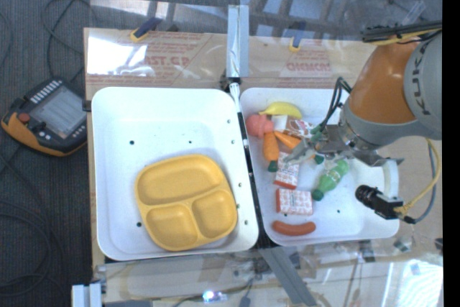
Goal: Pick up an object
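Gripper (316,149) sits low over the right bin (374,223), near its middle; finger state cannot be told. Bottle (330,180) lies just below it, tilted. Likely light, rigid, slippery: grasp across the body, not the cap.

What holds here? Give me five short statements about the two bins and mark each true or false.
1. The yellow tray lies in the left bin. True.
2. The banana lies in the left bin. False: it lies at the far edge of the right bin.
3. The sausage lies near the right bin's front edge. True.
4. The green bottle sits on the yellow tray. False: it lies in the right bin.
5. The claw hangs over the right bin. True.
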Robot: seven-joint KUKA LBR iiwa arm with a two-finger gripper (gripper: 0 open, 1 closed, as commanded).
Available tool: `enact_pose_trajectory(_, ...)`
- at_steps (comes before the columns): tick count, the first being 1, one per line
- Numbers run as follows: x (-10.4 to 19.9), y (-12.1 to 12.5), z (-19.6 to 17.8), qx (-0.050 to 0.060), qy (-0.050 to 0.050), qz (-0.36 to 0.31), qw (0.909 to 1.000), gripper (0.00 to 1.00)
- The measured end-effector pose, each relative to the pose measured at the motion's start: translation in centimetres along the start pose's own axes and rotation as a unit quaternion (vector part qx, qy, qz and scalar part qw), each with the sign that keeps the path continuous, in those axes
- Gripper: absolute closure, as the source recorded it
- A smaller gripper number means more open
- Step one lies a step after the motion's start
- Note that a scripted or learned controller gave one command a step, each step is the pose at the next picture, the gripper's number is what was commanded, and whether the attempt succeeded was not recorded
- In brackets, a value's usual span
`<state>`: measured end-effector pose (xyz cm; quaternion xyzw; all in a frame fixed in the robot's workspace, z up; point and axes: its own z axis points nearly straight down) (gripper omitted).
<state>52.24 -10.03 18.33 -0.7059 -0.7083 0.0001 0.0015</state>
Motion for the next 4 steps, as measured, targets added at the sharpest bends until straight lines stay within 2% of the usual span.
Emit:
enact_pose_trajectory(1, -0.3, 3.8, 8.9, -0.001, 0.0, 0.041, 0.9991, 0.0)
enact_pose_trajectory(2, -0.2, 3.7, 8.0, 0.0, 0.001, 0.041, 0.9992, 1.0)
enact_pose_trajectory(3, 6.3, 4.0, 0.0, 0.0, -0.001, 0.083, 0.9965, 1.0)
enact_pose_trajectory(4, 6.4, 4.0, -0.8, 0.001, -0.001, 0.082, 0.9967, 1.0)
